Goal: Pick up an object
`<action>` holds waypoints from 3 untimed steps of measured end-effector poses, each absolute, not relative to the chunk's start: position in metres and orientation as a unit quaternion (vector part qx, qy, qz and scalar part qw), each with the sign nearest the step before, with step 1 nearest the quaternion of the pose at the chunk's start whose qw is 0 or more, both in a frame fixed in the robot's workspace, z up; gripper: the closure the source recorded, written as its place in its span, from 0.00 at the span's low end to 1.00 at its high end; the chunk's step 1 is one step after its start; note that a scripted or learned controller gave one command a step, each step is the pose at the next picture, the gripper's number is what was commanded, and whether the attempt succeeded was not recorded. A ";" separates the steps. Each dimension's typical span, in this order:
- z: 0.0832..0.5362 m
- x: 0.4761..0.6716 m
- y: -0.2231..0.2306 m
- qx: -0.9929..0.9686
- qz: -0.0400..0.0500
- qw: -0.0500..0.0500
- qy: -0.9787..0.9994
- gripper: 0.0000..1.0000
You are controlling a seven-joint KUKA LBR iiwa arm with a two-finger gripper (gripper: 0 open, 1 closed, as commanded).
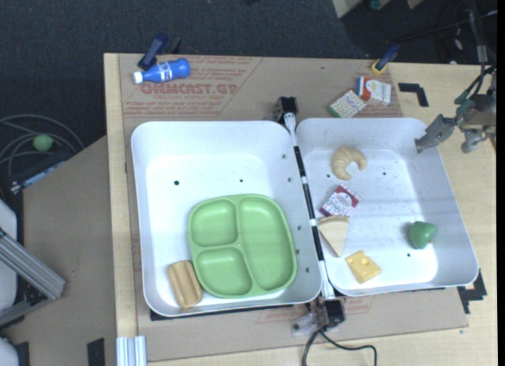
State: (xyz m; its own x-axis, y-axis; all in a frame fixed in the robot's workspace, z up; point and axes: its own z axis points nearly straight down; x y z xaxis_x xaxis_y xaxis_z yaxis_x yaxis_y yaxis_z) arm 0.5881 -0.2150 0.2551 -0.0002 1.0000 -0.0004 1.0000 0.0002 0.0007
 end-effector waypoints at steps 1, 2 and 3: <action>0.175 0.565 -0.170 0.707 0.000 -0.001 0.708 0.00; 0.099 0.615 -0.117 0.707 0.000 -0.001 0.708 0.00; 0.088 0.580 -0.095 0.707 -0.001 -0.001 0.707 0.00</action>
